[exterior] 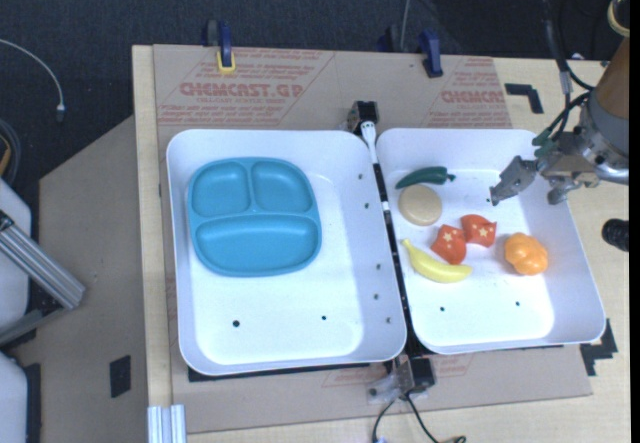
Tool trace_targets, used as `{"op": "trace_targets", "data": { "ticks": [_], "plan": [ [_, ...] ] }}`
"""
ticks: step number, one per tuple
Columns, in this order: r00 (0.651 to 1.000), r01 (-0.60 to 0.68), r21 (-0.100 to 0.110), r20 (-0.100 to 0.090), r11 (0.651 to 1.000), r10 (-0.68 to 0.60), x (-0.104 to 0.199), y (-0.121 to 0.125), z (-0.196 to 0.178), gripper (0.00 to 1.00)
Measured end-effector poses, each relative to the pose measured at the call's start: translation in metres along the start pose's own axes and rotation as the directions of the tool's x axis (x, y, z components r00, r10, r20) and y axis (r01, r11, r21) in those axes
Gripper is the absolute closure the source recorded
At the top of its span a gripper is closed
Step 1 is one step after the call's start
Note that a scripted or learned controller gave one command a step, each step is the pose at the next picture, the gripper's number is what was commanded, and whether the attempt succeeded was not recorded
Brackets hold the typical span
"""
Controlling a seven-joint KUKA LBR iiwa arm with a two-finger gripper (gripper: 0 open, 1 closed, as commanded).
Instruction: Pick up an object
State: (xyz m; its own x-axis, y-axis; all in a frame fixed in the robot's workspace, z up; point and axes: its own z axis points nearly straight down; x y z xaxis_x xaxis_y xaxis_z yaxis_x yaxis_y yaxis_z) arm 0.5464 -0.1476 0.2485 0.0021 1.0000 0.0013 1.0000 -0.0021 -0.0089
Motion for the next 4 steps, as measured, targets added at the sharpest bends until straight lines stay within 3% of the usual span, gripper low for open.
{"op": "trace_targets", "data": {
  "ticks": [1,2,4],
  "plan": [
    [1.0,0.002,-0.009,0.002,1.0,-0.002,0.0,0.002,-0.005,0.0],
    [1.0,0.002,-0.002,0.0,1.0,-0.002,-0.002,-0.001,0.039,0.0],
    [1.0,0.0,-0.009,0.0,1.0,0.0,-0.007,0.005,0.147,0.0]
  ]
}}
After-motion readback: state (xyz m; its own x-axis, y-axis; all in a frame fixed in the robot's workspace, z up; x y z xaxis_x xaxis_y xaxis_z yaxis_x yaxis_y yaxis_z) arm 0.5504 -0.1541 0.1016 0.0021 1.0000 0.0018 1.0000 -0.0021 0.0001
